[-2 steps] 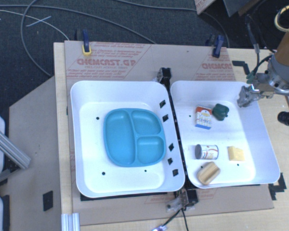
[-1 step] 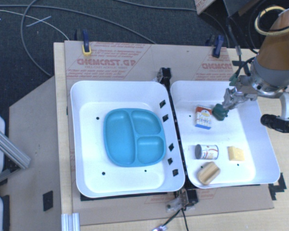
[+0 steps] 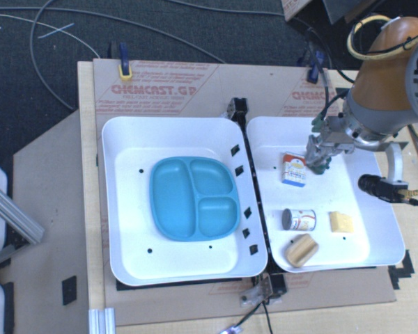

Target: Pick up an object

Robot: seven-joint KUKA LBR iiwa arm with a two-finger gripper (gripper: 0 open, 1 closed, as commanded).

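Observation:
In the right bin (image 3: 376, 249) lie a small red, white and blue carton (image 3: 293, 170), a little can on its side (image 3: 299, 220), a yellow block (image 3: 342, 222) and a tan wooden block (image 3: 301, 250). My gripper (image 3: 318, 162) hangs over the bin's upper middle, its tips just right of the carton and close to it. Nothing shows between its tips.
The left bin (image 3: 125, 186) holds a blue divided plate (image 3: 194, 197). A black clip rail (image 3: 245, 179) runs between the two bins. Clamps and cables sit along the bench's far edge.

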